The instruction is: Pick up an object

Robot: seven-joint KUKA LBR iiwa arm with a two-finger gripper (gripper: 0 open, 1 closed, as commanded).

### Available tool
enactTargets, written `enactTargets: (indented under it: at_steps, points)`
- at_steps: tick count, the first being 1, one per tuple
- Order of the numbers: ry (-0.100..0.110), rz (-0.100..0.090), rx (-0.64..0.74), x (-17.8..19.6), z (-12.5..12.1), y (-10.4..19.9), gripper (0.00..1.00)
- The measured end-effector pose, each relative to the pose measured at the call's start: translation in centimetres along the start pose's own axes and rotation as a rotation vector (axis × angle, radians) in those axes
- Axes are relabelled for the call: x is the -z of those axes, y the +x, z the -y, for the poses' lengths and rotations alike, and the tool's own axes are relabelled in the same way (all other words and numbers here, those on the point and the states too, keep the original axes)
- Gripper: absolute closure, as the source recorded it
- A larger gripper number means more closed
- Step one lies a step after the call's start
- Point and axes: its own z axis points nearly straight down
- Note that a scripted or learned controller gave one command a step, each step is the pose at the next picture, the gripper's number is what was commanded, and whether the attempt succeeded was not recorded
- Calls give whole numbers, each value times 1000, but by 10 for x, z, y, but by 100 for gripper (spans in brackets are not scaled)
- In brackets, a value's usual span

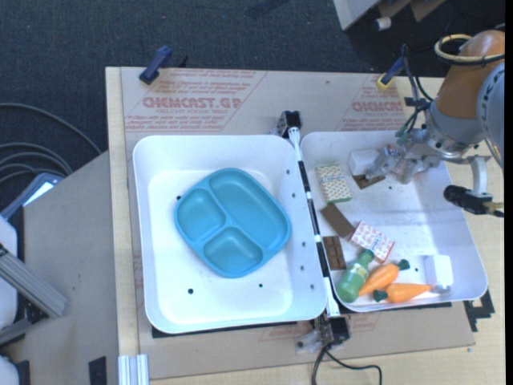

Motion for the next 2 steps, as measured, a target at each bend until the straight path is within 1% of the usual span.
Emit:
enactTargets:
  at_steps: [1,2]
  points:
    - [-11,38,-6,-1,3,60,0]
    - [-10,31,-3,-3,2,40,0]
